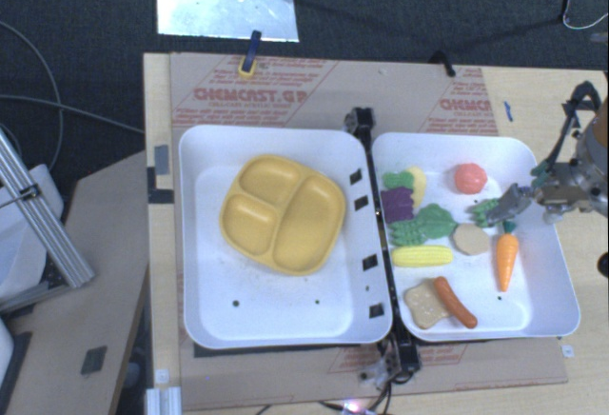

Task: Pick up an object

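End effector low in right bin, above carrot, finger state impossible to tell.

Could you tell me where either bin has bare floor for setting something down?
Left bin: a bare strip runs between the yellow tray and the near wall. Right bin: its near right corner, beyond the carrot, is bare. Its left half is crowded with toy food.

"CHEMCAST" printed red on board, twice.
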Available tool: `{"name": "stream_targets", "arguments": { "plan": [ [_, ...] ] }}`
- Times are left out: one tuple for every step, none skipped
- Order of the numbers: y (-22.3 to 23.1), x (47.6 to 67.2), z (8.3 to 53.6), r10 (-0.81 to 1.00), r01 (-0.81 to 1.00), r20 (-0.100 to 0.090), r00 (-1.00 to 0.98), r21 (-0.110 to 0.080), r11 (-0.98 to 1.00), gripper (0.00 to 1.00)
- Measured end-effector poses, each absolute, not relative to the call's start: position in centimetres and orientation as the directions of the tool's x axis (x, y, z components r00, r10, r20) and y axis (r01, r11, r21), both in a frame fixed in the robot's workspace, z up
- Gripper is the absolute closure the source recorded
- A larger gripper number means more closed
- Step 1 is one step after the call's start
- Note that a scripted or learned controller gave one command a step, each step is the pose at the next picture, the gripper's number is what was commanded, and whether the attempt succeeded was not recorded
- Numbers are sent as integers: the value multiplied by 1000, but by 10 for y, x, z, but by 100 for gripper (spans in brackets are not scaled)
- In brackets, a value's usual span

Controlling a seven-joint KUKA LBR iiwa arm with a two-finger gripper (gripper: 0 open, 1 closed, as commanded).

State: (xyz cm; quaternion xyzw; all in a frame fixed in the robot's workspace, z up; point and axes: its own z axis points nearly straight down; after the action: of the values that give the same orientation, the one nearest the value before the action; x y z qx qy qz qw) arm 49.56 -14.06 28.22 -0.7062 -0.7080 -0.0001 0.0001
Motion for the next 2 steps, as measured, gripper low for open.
{"name": "stream_targets", "arguments": {
  "plan": [
    [-97, 542, 122, 1000, 1000, 4, -9, -8, 9, 0],
    [-143, 594, 83, 1000, 1000, -2, 0, 5, 0, 0]
  ]
}}
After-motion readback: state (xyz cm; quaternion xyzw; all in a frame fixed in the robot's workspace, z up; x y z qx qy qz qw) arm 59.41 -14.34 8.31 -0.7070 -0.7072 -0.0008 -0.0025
